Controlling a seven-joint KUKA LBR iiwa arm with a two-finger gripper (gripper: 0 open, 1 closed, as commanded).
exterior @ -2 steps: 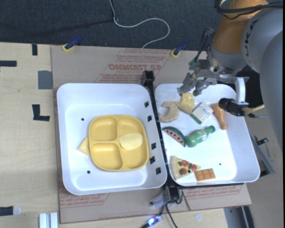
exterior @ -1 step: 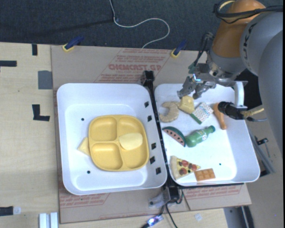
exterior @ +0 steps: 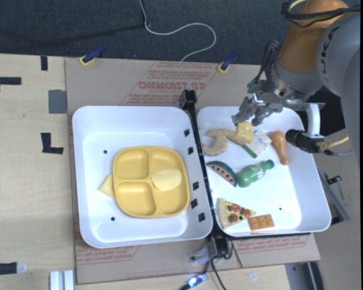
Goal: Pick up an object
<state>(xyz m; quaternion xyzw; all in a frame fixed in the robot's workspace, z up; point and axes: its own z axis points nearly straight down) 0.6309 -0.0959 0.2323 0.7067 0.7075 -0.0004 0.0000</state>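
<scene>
Gripper [exterior: 252,115] hangs low over the far edge of the right bin [exterior: 308,213], its dark fingers angled down and spread a little, with a pale yellow wedge like a piece of cheese [exterior: 245,132] right at their tips; whether the wedge is actually pinched between the fingers or just lying beneath them cannot be told from this slant. The grey arm [exterior: 327,41] with its orange band comes in from the right above the bin. Around the wedge, the right bin carries a tan curved pastry [exterior: 216,142] to its left, a small patterned packet [exterior: 261,142] just beside it, an orange carrot-like piece [exterior: 280,146] near the right wall, a watermelon slice [exterior: 222,173] and a green bottle [exterior: 253,173] lying on its side in the middle, and a pizza slice [exterior: 233,211] with an orange waffle-like square [exterior: 260,222] at the near edge. The left bin [exterior: 94,125] holds a yellow divided plate [exterior: 150,181] with a pale round chip [exterior: 167,179] resting in its right compartment.
</scene>
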